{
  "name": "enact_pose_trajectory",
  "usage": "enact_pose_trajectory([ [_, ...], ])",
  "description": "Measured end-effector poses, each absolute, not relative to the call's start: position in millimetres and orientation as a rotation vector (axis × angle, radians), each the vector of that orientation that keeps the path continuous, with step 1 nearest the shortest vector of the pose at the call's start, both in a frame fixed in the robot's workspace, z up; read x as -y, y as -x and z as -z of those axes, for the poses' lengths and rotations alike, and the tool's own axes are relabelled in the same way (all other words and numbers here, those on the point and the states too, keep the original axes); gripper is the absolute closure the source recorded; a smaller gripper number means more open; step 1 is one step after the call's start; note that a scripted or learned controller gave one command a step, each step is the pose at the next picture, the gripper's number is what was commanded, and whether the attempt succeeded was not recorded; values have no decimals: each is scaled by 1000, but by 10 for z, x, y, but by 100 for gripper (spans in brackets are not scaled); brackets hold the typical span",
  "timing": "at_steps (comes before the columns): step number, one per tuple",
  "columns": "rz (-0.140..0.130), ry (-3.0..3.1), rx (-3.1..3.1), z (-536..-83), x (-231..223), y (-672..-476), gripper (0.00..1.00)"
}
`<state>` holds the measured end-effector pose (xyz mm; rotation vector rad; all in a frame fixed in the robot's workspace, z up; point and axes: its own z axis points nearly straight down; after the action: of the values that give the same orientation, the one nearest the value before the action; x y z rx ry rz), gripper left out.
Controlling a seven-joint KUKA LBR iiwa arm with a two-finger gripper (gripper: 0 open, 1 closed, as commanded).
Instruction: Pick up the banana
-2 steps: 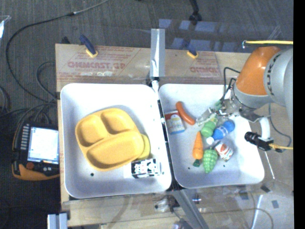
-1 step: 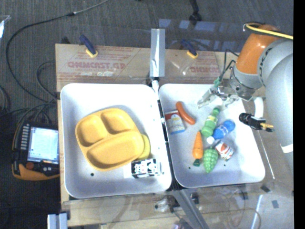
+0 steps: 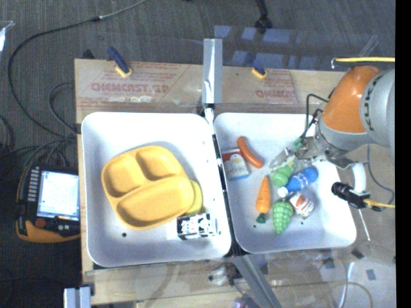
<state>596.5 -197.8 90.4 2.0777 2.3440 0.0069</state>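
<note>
The banana lies in the left bin. Just a yellow strip of it shows, tucked against the right edge of a yellow divided plate that hides the rest. My gripper hangs over the right bin, near its right side, above a cluster of small items. It is far to the right of the banana, with the divider between the bins in between. The grey arm and its orange band reach in from the right.
A black-and-white box sits just below the banana. The right bin holds a sausage, a small carton, a carrot, a green knobbly toy, a blue bottle and a red-and-white can.
</note>
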Motion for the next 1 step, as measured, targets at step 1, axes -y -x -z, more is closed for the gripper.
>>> enact_pose_trajectory([
  [1, -4, -2015, -2423, -904, 2076, -6672, 0],
])
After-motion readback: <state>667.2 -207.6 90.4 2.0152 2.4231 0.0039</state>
